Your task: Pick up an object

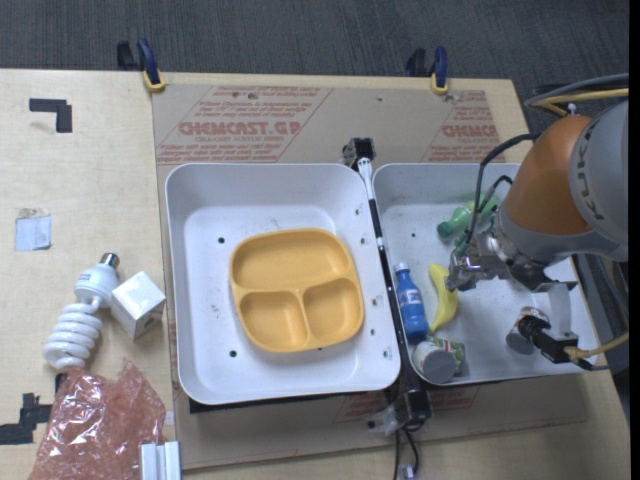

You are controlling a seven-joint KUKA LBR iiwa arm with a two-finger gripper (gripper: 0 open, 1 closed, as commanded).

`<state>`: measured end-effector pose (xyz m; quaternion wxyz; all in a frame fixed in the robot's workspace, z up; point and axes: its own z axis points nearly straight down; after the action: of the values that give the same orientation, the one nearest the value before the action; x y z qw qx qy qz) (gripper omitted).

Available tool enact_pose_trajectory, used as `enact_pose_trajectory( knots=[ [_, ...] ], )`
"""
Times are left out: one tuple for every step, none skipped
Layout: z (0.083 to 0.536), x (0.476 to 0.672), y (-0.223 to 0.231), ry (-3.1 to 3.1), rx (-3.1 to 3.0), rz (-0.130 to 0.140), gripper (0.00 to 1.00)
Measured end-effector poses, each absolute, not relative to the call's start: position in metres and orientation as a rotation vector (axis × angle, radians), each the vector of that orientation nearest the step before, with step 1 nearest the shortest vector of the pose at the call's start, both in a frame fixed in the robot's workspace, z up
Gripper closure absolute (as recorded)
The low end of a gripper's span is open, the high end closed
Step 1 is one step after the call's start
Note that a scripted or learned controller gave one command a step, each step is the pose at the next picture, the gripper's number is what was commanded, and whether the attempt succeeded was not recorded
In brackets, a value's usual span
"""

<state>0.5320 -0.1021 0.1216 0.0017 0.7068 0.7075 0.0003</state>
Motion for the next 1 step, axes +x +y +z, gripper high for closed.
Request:
enact_pose_trajectory(
  knots=[
    [0.0975, 0.4959, -0.1036, 2.203, 2.213, 0.012, 0.0]
  ],
)
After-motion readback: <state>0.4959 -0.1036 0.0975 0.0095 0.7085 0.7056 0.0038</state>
